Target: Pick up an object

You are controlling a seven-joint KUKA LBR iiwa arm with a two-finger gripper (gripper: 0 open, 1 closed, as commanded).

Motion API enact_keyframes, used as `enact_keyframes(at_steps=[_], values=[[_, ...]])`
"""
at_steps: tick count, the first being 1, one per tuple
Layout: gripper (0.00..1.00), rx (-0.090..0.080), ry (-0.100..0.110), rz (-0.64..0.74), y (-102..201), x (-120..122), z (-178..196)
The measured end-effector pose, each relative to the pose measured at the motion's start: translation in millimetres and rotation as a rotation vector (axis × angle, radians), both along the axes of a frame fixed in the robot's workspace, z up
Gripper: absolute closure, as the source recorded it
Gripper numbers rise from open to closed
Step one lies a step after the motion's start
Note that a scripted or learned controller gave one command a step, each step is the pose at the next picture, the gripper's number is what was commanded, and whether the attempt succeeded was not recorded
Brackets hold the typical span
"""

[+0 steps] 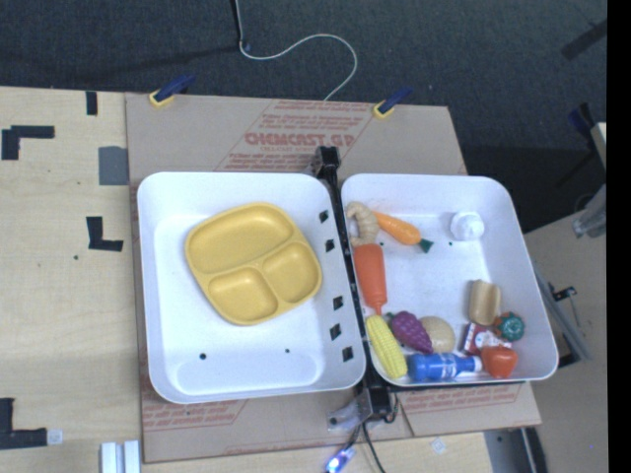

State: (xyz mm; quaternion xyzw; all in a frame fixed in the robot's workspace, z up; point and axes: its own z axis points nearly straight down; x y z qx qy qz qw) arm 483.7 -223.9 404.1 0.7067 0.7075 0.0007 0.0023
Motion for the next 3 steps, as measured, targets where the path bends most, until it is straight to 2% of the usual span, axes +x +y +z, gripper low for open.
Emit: enact_keyframes(at_steps=[1,2,3], values=[[1.00,0.006,0.014,0.004,60,3,-90],[1.00,0.004,0.003,0.009,142,1,-55],[1.00,0.004,0.011,0.007,217,-1,-102]])
